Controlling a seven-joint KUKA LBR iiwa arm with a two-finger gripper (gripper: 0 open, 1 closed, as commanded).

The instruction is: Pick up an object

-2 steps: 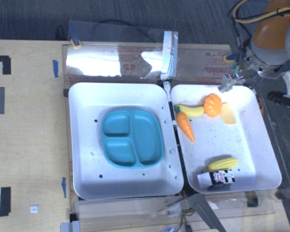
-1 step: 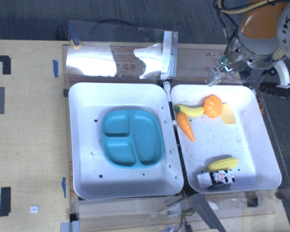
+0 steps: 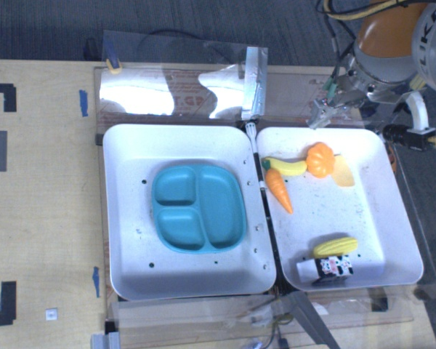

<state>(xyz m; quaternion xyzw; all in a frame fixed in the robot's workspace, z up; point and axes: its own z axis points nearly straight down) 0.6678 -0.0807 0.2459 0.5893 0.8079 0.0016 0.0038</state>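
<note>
- Two shallow white bins side by side; landmark taken as the right bin (image 3: 370, 151).
- Inside the right bin, near its far wall: small orange pumpkin (image 3: 320, 159), touching a yellow banana (image 3: 287, 167) on its left side.
- Just below the banana, close to the bin's left wall: orange carrot (image 3: 279, 190), lying aslant.
- Near the right bin's front wall: yellow corn cob (image 3: 335, 247), with a small black-and-white carton (image 3: 327, 268) just in front of it.
- Left of the right bin: left bin (image 3: 123, 217) holding a blue divided plate (image 3: 199, 207).
- Above the right bin's far edge, clear of every object: gripper (image 3: 333, 106), nothing seen between its fingers; whether spread or closed, cannot tell.
</note>
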